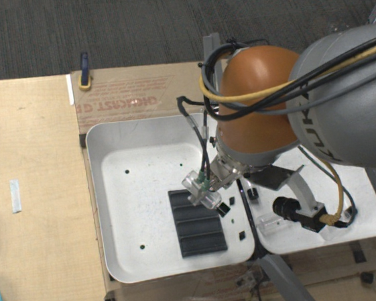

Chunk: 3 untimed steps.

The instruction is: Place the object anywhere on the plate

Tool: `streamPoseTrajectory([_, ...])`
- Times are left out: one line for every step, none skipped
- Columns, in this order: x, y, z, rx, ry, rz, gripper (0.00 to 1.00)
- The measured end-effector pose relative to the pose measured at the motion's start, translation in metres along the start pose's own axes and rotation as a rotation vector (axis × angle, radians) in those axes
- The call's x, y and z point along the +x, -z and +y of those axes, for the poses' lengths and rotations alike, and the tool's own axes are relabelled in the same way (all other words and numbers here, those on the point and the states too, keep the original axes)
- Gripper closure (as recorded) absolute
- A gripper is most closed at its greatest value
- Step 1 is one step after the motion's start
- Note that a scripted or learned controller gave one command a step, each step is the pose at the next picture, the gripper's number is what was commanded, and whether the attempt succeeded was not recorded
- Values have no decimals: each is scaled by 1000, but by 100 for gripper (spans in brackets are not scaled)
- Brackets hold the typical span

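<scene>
Gripper (203,193) hangs low over the top right corner of the black ribbed slab (198,231), mid-frame, and honestly I can't tell if it's open, closed or carrying anything. The left bin (114,209) has that slab lying flat at its lower right. I'm guessing it's the plate, so hovering there makes sense for a drop. A small black piece (224,209) lies just beside the gripper at the slab's right edge, maybe the object. The right bin (367,217) sits mostly under the arm.

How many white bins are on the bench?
2. The left bin holds a black ribbed slab; the right bin sits beside it, largely hidden under the arm.
</scene>
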<state>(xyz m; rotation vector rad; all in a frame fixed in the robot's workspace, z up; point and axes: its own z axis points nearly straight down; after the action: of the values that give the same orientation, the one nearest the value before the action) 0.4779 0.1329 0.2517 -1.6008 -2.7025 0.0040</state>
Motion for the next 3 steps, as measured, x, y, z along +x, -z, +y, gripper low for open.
streamPoseTrajectory([51,-24,36,3,42,0,100])
streamPoseTrajectory([15,46,38,1,-56,-1,100])
streamPoseTrajectory([11,41,48,0,61,-1,100])
